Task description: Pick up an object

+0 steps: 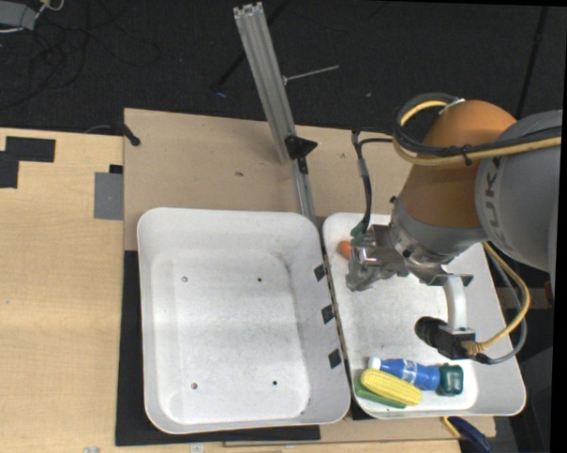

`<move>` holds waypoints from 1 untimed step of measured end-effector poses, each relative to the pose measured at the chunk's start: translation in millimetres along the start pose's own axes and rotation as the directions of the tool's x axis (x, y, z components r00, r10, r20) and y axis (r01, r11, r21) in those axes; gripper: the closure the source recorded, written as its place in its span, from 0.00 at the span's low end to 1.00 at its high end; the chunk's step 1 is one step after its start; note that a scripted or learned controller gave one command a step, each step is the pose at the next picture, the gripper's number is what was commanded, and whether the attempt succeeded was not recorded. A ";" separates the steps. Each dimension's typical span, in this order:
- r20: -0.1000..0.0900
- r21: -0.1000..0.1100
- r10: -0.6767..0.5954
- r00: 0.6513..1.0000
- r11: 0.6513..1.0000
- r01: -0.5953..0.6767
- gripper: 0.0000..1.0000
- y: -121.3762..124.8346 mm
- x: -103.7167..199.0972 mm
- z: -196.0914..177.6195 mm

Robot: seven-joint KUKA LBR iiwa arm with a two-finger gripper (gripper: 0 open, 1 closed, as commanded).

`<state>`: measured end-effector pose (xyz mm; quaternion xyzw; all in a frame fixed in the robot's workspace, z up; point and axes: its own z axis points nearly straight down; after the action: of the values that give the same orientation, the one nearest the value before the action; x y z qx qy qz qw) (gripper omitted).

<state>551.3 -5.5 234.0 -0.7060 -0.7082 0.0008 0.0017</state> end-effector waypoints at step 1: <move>0.000 0.000 -0.001 1.000 1.000 0.001 1.00 13.4 49.3 11.6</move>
<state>564.5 43.9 222.5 -0.7057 -0.7085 0.0008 0.0016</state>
